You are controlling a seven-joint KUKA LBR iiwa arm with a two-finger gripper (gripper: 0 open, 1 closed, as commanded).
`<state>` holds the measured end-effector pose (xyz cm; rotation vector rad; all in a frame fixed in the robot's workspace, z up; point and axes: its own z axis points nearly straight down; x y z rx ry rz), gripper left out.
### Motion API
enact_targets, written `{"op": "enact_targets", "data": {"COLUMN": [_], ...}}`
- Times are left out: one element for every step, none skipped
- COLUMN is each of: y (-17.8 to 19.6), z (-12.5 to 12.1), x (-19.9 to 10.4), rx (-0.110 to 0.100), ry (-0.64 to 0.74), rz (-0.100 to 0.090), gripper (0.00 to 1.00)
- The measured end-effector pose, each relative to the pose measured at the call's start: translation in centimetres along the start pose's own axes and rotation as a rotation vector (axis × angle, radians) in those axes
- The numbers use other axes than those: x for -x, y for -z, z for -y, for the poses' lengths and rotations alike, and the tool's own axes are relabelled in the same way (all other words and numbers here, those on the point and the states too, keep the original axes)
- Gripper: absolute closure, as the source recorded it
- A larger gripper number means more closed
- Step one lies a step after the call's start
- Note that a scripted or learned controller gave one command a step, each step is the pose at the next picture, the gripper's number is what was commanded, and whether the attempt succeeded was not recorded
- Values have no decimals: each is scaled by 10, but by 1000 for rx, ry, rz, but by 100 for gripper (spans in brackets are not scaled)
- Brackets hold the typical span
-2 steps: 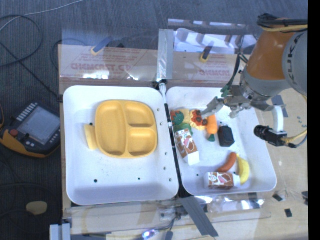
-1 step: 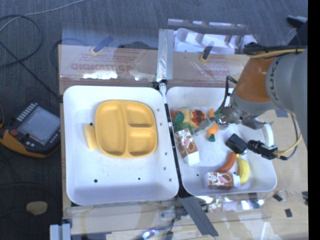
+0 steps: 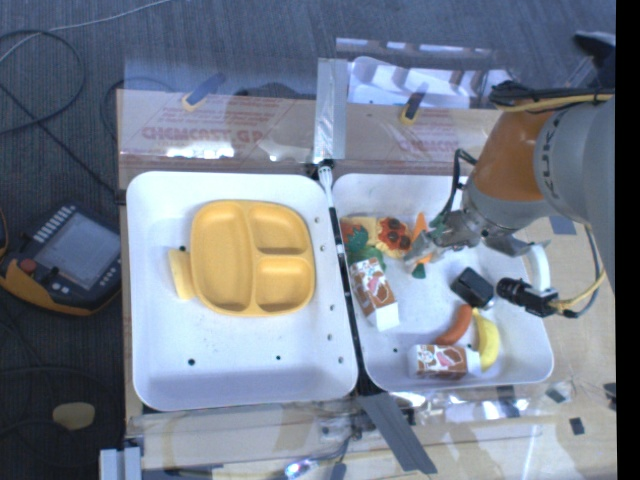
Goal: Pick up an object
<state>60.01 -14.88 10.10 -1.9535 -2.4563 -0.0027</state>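
Just beside tool [image 3: 432,246]: carrot [image 3: 421,258].

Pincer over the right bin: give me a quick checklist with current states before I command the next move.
1. Pincer above the right bin, near the toy food at its upper left: ok.
2. Object seen between its fingers: cannot tell.
3. Nearest targets crowded: pizza slice and carrot lie close together: not ok for a clean single grab.
4. Easier targets apart from the pile: banana and sausage lie lower in the bin, though they touch each other: ok.
5. Yellow divided plate sits in the left bin, away from the arm: ok.
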Motion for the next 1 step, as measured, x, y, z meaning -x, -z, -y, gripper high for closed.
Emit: {"op": "enact_targets", "data": {"y": [104], "z": [-55], "x": [-15], "rx": [-1], "ry": [-174], "rz": [6], "gripper": [100]}}
